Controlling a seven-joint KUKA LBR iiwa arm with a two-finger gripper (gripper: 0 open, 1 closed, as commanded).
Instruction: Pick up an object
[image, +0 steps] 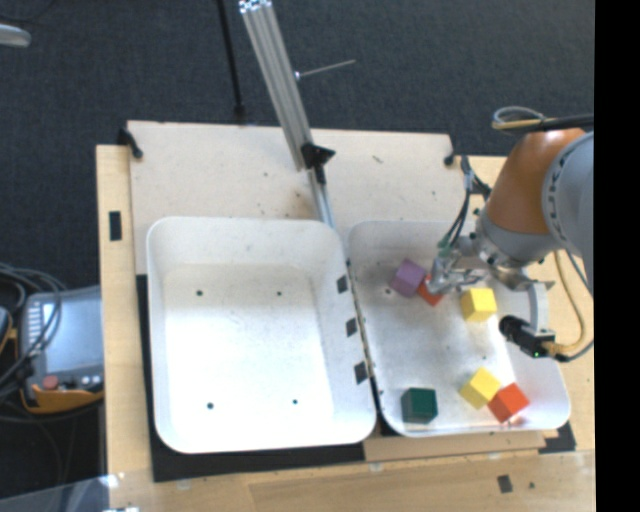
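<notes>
On the left, our big white bin has no blocks. In the right bin, our jaws sit by the purple block and small red block; we cannot tell their state. The red block touches the purple one, so our jaws might bump it and slip.

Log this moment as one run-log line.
phase: reaching | gripper: low in right bin, over red block beside purple block | grasp: not confirmed | left bin: untouched
</notes>
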